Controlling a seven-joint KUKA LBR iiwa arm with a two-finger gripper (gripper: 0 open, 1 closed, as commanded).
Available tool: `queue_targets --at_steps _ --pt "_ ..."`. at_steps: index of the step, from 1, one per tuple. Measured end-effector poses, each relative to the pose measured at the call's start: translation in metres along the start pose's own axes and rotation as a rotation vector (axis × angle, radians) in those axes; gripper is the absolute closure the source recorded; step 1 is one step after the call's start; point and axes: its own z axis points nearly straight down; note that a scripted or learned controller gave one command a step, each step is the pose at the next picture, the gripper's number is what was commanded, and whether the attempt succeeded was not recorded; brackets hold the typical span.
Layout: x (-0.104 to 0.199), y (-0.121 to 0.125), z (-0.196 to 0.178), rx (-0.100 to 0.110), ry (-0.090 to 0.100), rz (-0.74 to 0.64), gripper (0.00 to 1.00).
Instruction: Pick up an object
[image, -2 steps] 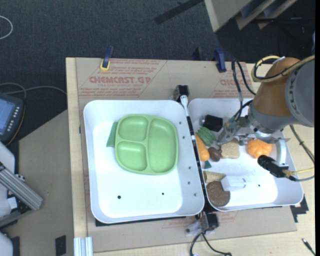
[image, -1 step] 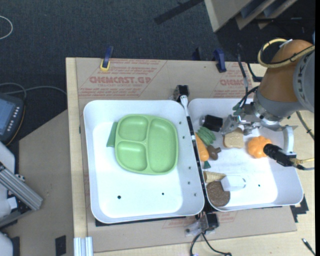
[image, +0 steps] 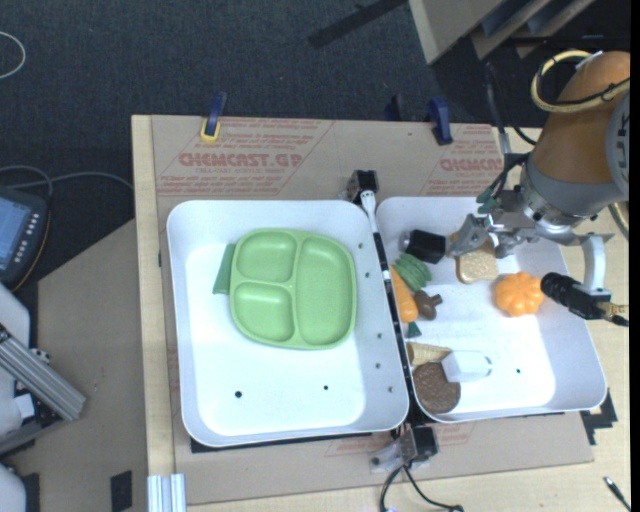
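Note:
My gripper (image: 483, 236) hangs over the back of the right bin (image: 560, 385), under the grey and orange arm (image: 580, 130). Just below it lies a tan bread-like slice (image: 477, 267); I cannot tell whether they touch. An orange pumpkin-shaped toy (image: 517, 294) sits to the right of the slice. A small black block (image: 426, 243) lies to the gripper's left. Along the bin's left wall are a green leafy toy (image: 411, 270), an orange piece (image: 404, 300) and a small brown piece (image: 429, 303). Near the front lie a tan wedge (image: 428, 352), a round brown cookie (image: 436, 386) and a white piece (image: 468, 366).
The left bin (image: 200, 380) holds a light green divided plate (image: 295, 288). A black cylindrical part (image: 570, 292) juts over the right bin's right side. Clamps (image: 211, 120) (image: 438, 120) grip the cardboard bench top at the back. Bare bin floor shows at the right bin's front right.

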Motion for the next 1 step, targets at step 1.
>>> queue_targets --at_steps 1 --pt "0.0001 0.0013 -0.0305 0.001 0.000 0.001 1.00"
